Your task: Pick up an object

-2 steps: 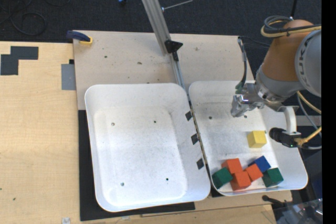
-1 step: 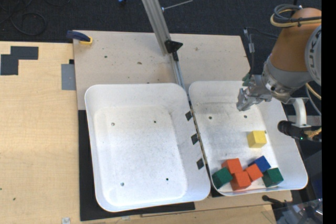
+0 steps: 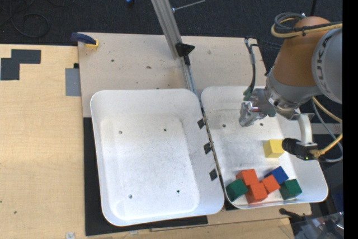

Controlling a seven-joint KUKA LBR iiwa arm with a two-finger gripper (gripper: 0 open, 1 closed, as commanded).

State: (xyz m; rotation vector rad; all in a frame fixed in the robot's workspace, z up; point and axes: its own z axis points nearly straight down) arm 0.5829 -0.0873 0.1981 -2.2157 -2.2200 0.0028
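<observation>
Overhead slanted view of the bench with two white bins side by side. The gripper (image 3: 250,115) is seen at about 3 o'clock from the frame's centre, carried by the grey arm (image 3: 327,67) with its orange band (image 3: 296,59), over the upper part of the right bin (image 3: 224,99). Whether it is open or closed cannot be told from this angle, and nothing is seen held in it. The objects to be picked are gathered toward 5 o'clock: a yellow block (image 3: 273,148) lies apart from the others, below and to the right of the gripper, while an orange block (image 3: 253,183), a smaller orange block (image 3: 271,183), a blue block (image 3: 280,174) and two green blocks (image 3: 237,188) (image 3: 291,188) are crowded together against the bin's near rim. The yellow block, standing free, is judged the easiest to grasp; the clustered ones leave little room around them. The left bin (image 3: 112,106) is placed alongside, at 8 o'clock. A metal rail (image 3: 163,11) slants up toward 12 o'clock
</observation>
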